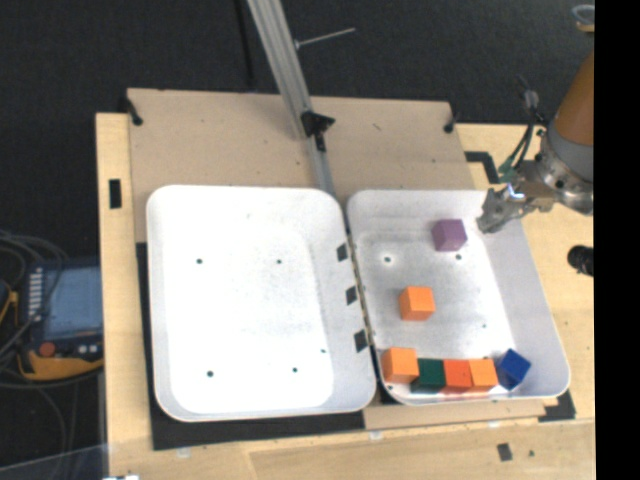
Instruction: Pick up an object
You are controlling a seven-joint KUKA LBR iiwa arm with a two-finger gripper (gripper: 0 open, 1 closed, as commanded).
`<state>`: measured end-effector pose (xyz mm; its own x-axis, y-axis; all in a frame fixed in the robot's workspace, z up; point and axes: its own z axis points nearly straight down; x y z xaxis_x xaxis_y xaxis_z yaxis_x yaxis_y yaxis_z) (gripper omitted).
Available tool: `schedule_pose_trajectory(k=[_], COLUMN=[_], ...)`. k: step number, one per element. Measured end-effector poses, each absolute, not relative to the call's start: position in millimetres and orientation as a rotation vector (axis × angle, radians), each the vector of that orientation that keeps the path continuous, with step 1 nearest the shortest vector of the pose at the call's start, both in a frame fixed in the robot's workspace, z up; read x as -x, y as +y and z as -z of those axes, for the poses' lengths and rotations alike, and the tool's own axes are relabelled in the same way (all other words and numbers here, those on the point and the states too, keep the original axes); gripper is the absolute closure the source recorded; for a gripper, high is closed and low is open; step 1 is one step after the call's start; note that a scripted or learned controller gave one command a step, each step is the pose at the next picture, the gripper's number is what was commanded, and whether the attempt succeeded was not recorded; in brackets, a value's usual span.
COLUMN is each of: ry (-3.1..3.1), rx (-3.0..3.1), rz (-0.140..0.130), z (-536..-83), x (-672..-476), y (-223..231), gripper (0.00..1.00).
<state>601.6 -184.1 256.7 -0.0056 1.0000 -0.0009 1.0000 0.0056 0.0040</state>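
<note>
Gripper (pixel 497 211) over right bin's (pixel 530 278) top-right rim, grip state unclear. Purple cube (pixel 449 234) just beside it, slightly skewed, no long axis.

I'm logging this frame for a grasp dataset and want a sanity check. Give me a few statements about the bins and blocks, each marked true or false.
1. All the blocks lie in the right bin. True.
2. The purple block sits in the row along the near wall. False: it lies apart, near the far end of the bin.
3. The pincer is at the right bin's far right edge, near the purple block. True.
4. The blue block is at the left end of the row. False: it is at the right end; an orange block is at the left end.
5. A green block lies in the row. True.
</note>
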Motion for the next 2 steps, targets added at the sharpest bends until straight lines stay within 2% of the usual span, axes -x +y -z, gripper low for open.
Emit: schedule_pose_trajectory(k=[1, 2], ry=[2.227, 2.23], rx=[-2.216, -2.214], rz=[0.0, -0.003], z=[-245, -254], x=[-594.3, -588.0], y=[-137, -88], gripper=[1.0, 1.0])
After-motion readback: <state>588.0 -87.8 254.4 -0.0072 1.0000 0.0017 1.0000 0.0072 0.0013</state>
